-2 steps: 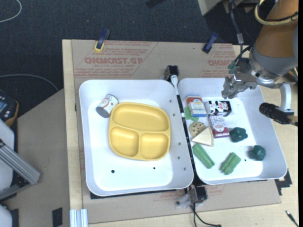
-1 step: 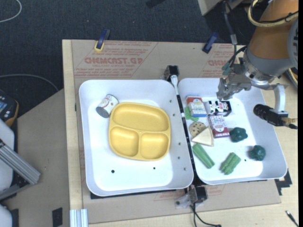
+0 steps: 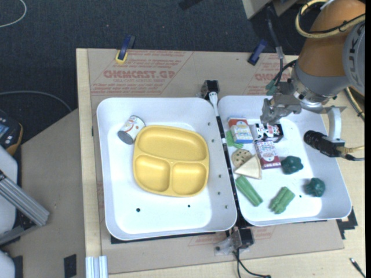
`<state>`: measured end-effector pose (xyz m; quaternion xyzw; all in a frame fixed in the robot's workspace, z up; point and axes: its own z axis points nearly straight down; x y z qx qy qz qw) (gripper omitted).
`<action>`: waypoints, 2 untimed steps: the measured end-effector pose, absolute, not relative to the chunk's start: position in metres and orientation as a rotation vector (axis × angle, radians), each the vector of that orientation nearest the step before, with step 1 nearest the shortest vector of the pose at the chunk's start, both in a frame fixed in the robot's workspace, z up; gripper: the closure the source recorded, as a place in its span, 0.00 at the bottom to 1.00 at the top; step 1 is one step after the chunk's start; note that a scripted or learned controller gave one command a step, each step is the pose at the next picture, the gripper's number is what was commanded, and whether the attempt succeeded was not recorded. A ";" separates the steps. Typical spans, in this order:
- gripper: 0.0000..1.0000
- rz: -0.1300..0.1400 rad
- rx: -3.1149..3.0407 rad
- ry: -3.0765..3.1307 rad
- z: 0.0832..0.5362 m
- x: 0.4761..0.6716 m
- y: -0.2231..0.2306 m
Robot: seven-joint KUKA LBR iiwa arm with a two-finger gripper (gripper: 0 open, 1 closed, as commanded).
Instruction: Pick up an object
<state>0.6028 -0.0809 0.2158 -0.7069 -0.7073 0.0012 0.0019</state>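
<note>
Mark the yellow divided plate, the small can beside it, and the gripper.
yellow divided plate [image 3: 170,159], camera view, centre ridge.
small can [image 3: 130,130], camera view, its side.
gripper [image 3: 270,122], camera view, between its fingertips.

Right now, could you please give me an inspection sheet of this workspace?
Surface: bench bearing left bin and right bin.
Job's things: right bin holds cartons, a cookie, a wedge, green pieces.
Clutter: yellow tray and can in left bin.
Gripper: gripper over the right bin's far side, holding nothing visible.
Cables: yellow loop by the arm; black lead in front.
Surroundings: dark floor; clamps on the bench's far edge.
</note>
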 end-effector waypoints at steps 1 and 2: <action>1.00 -0.003 -2.225 -2.223 0.233 0.598 -0.091; 1.00 0.001 -2.221 -2.219 0.230 0.590 -0.086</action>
